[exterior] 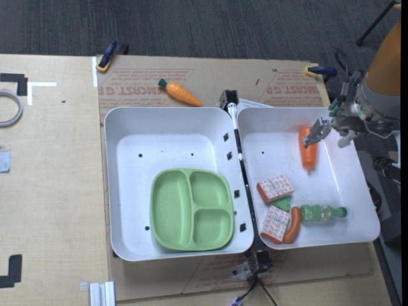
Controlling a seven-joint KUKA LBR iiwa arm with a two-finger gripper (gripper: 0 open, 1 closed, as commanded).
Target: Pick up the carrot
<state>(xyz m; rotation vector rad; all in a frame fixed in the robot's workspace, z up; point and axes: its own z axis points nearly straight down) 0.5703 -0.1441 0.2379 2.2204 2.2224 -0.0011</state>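
At the far left we see a pale wooden bench [51, 190] marked with black and white tape, and dark grey carpet [191, 11] runs along the top behind it. A brown cardboard sheet [268, 85] lies on the bench under both bins, with a blue clamp [107, 55] at its upper left corner. A second carrot [180, 93], with a green top, lies on the cardboard just above the left bin [127, 126]. This bin holds a green divided plate [191, 209].

The right bin [274, 145] touches the left one along their shared edge. Low in it we find two small printed cartons [275, 188], a sausage [292, 225] against the lower carton, and a green bottle [322, 213] lying on its side.

The carrot [308, 153] lies in the upper right part of this bin, pointing down the view, well apart from the cartons. The claw [317, 134] sits right at its upper end, overlapping it, with the arm [382, 88] coming in from the right. We cannot tell how far the claw is open, nor whether it has hold of the carrot.
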